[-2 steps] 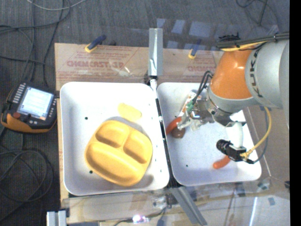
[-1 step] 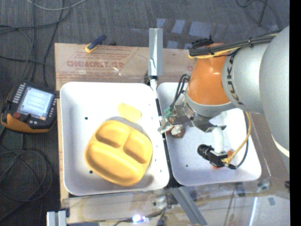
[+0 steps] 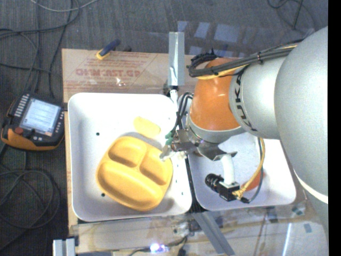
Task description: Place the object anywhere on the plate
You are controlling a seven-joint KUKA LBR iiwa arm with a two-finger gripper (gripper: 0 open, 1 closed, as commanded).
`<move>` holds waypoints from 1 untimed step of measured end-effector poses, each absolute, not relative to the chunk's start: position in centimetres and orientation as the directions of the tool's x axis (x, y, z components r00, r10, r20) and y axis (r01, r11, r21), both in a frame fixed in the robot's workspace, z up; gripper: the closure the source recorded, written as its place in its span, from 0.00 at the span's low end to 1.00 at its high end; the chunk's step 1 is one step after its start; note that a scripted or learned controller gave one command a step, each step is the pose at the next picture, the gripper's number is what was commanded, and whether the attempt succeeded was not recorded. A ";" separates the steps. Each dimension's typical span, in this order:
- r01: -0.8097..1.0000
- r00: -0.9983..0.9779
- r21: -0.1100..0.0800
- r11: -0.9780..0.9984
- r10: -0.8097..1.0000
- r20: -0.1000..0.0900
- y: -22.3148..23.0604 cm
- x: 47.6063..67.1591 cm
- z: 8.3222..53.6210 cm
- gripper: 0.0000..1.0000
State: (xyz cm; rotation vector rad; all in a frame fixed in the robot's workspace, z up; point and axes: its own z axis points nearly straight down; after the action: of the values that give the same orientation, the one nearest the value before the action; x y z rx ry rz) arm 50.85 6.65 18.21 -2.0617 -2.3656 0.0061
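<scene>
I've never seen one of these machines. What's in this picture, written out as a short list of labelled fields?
arm: grey with orange band, reaching in from the right
gripper: over the plate's right edge, near the wall between the bins
plate: yellow, divided into compartments, lying in the left bin
left bin: white, shallow
small object: pale yellow piece on the bin floor just above the plate, not on it
right bin: white, under the arm

1 fixed camera looks down at a slant on both white bins [image 3: 80, 143], arm [image 3: 277, 89] entering from right
</scene>
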 end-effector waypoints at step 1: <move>0.965 -0.263 -0.004 0.263 0.965 0.000 9.6 49.9 18.2 1.00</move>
State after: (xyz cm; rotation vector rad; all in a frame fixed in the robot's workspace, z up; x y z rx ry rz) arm 49.95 9.65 18.23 -1.9063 -2.4944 0.0056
